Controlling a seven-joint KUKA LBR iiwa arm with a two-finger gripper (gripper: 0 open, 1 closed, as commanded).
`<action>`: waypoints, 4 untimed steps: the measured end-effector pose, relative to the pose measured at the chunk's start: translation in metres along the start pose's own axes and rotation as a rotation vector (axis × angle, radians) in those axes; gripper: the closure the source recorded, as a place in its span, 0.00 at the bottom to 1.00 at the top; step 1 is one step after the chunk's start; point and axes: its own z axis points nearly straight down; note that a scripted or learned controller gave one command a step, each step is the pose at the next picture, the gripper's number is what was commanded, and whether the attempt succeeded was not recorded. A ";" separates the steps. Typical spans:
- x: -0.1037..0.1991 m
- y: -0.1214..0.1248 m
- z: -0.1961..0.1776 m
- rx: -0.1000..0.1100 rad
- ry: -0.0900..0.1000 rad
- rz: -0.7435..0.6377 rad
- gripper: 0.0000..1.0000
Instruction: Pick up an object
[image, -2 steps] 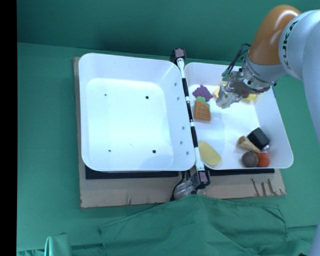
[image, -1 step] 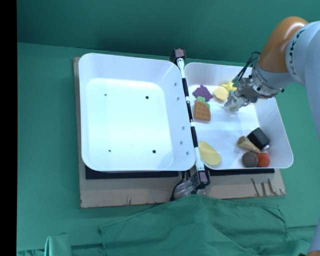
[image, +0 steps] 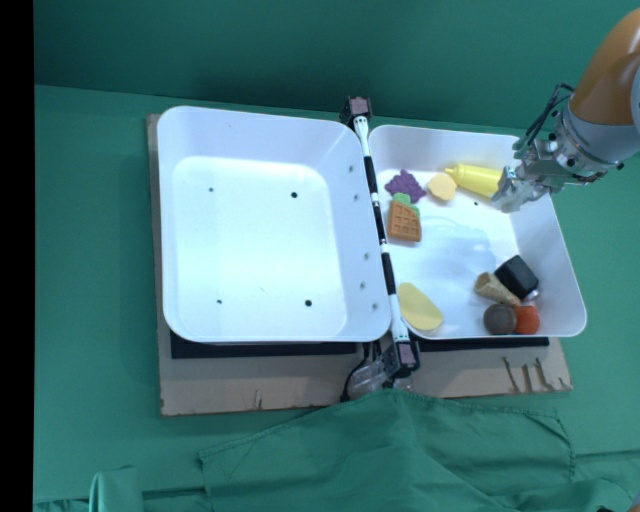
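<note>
Over the far right part of the right bin (image: 560, 262) my claw (image: 508, 196) hangs low, the grey wrist and orange band leading off to the right edge of the view. I cannot tell how wide my claw stands; I see nothing gripped in it.

Just beside my tip lies the yellow mustard bottle (image: 478, 179), flat on its side near the bin's far wall. Its long axis runs roughly along that wall, the narrow nozzle end pointing left toward the divider between the bins and the broad base toward my claw.

Just off the nozzle lies a small yellow-orange round piece (image: 441, 186), and next to that a purple grape bunch (image: 405, 184), with an orange waffle (image: 404, 223) just nearer, both close to the left wall of this bin. A pale yellow oval slice (image: 421, 307) lies in the near left corner.

Toward the near right corner sit a tan cone (image: 494, 288) and a black block (image: 518, 274), touching each other, with a brown ball (image: 499, 319) and a red-orange ball (image: 526, 319) side by side against the near wall.

Left of the divider is the left bin (image: 175, 130), its white floor showing a few dark dots. Both bins rest on a brown board (image: 210, 395) on green cloth (image: 90, 250)
</note>
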 end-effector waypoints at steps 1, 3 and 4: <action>0.002 -0.028 -0.005 0.009 0.004 -0.002 1.00; 0.030 -0.090 -0.066 0.002 0.002 0.001 1.00; 0.008 -0.104 0.022 0.016 0.006 0.001 1.00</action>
